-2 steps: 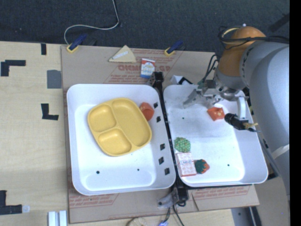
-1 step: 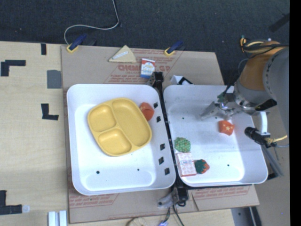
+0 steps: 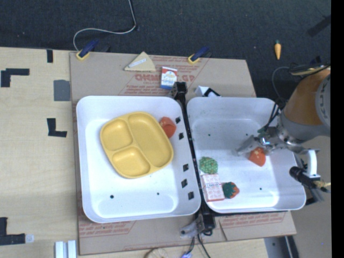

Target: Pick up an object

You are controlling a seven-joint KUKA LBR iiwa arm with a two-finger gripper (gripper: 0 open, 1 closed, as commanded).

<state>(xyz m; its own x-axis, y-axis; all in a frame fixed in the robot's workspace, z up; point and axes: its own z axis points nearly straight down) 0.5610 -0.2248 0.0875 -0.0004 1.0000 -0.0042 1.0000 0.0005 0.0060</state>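
My gripper (image 3: 257, 147) hangs over the right part of the right bin (image 3: 226, 112). A small red-orange object (image 3: 258, 157) sits right at the gripper's tip, touching or just below it; I cannot make out whether it is gripped. In the same bin lie a green round object (image 3: 208, 165), a white and red packet (image 3: 212, 187) and a small green and red object (image 3: 231, 189). The left bin (image 3: 91, 187) holds a yellow divided plate (image 3: 137, 144) and a red-orange object (image 3: 168, 126) beside its right rim.
The arm's grey and orange wrist (image 3: 306, 106) leans in over the right bin's right wall. Behind the bins on the cardboard lie a small red, white and blue box (image 3: 169, 78) and a pale wedge (image 3: 141, 62).
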